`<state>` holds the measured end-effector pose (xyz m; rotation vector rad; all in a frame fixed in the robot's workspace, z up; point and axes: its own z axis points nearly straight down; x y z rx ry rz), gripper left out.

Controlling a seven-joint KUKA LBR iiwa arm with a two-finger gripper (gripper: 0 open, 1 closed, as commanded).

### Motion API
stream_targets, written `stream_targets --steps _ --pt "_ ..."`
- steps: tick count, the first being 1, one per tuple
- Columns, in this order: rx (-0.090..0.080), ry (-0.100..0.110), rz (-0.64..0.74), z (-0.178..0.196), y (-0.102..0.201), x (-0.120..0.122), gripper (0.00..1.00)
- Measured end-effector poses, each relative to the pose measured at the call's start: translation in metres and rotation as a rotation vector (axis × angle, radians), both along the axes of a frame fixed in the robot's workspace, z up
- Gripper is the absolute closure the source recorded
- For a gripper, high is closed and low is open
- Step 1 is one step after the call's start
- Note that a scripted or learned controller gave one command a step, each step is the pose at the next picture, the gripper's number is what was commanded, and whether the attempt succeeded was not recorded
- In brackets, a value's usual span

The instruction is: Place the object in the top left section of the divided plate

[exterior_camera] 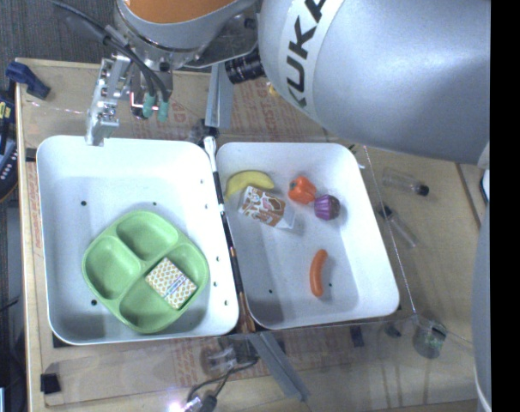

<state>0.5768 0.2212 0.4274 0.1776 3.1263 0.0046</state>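
Observation:
A green divided plate (114,269) lies tilted in the left bin (63,174). A small yellow-and-white checkered packet (170,282) rests in the plate's lower right section. The plate's other sections hold nothing. My gripper (114,101) hangs above the bench just beyond the left bin's far left corner, well away from the plate. Nothing can be seen in its grasp.
The right bin (363,230) holds a yellow banana (249,181), a brown-and-white carton (264,206), a small orange-red piece (301,189), a purple piece (327,207) and an orange sausage-shaped piece (317,273). The arm's large grey body (371,50) covers the upper right.

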Motion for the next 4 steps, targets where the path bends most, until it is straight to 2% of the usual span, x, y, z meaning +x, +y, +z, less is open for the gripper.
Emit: stream_targets --steps 2,3,4 --pt "0.004 -0.010 0.004 0.023 0.002 0.001 1.00" --pt "-0.005 0.010 0.364 -0.208 -0.002 0.039 1.00" --pt "-0.007 0.010 0.845 -0.195 -0.002 -0.017 1.00"
